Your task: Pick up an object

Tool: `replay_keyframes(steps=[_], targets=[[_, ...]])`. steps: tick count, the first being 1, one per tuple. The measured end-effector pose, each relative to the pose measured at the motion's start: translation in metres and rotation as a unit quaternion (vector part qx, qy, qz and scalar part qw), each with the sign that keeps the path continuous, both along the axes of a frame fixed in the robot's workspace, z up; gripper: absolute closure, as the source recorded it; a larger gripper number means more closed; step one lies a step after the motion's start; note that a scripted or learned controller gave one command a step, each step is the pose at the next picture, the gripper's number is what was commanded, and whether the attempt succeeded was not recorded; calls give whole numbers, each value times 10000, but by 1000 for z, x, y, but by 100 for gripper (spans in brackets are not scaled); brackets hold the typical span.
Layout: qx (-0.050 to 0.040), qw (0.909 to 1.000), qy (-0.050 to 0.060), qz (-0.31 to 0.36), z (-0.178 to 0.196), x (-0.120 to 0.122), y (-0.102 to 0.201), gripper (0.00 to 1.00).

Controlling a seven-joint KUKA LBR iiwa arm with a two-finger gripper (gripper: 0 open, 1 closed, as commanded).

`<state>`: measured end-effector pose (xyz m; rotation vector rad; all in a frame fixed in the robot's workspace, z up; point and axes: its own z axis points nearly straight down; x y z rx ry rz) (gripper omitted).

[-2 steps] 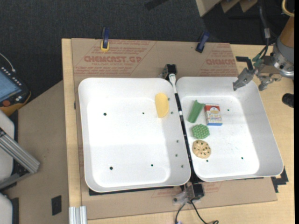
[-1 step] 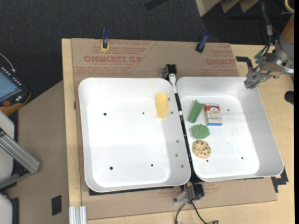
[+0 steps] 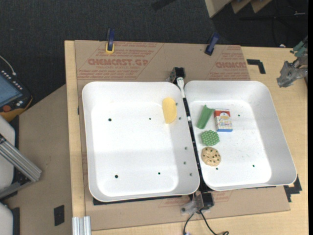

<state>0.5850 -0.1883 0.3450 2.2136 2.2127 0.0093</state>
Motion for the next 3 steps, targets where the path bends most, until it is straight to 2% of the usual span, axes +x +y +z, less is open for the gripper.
replay_keyframes(steps=[1, 2, 3], targets=[[-16, 10000, -2, -32, 96, -72, -38, 100], [32, 10000, 94, -8, 24, -107, -30, 100], [0, 10000, 37, 5, 39, -105, -31, 100]])
